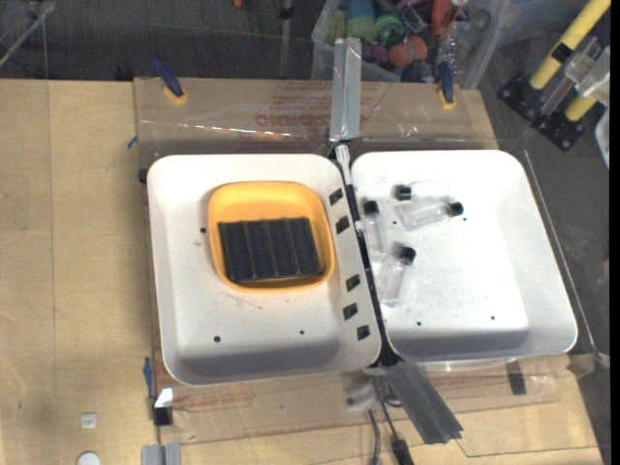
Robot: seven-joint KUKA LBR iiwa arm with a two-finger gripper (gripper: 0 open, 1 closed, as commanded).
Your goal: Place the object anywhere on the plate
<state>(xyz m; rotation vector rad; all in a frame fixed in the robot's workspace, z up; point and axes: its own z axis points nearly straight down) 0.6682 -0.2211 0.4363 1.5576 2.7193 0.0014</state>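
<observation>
Currently: block on plate, gripper state unknown

Right now we see the dark ribbed block lying flat on the orange plate. It sits toward the plate's near side, inside the rim, long side running left-right. Four or five ridges run across its top.

The plate sits in the left bin, roughly centred and a little toward the far wall, with bare white floor around it.

Gripper: we cannot tell how far open it is, or whether it has hold of anything. Nothing is touching the block.

The right bin holds a few clear vials with black caps, clustered in its far-left part near the divider. One lies on its side with its cap pointing right. Another lies closer to us, cap toward the far side. The glass is see-through against white, so we can't give an exact count.

Between the bins runs a dark seam with a row of black tabs. A metal strip runs up from it at the far edge.

Both bins rest on the wooden bench. Blue clamps pin a clear sheet at the far side. Beyond the bench stands a clear tub of coloured toys.
</observation>
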